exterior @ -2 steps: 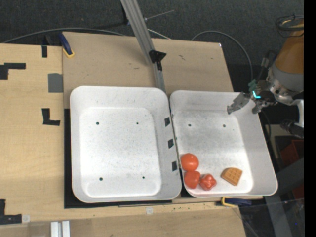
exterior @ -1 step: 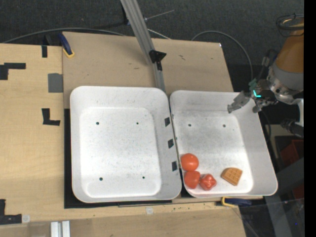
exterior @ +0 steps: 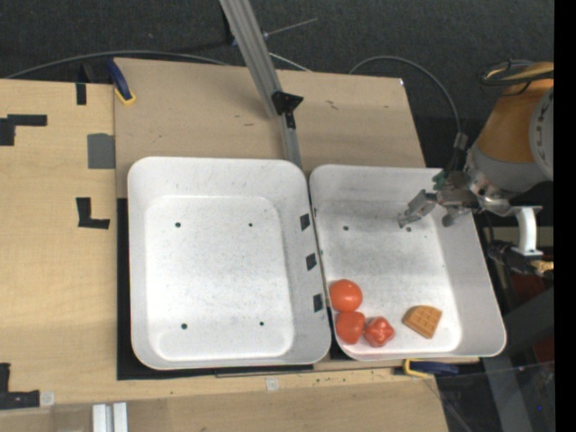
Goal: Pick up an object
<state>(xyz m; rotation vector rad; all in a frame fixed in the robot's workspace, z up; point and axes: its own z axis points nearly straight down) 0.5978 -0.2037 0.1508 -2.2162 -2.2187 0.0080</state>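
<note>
While I watch from the console, the left bin (exterior: 216,259) lies bare-floored and the right bin (exterior: 396,250) keeps all its pieces along the near edge: two red round fruits (exterior: 346,295) against the near-left corner wall, a red pepper-like piece (exterior: 379,331) touching them, and a tan waffle piece (exterior: 422,320) just beside. My gripper (exterior: 421,207) hangs over the far-right part of that bin, well apart from them, fingers parted and holding nothing. I judge a grab at the crowded corner risks a finger catching the wall or nudging neighbours, closing on air.
</note>
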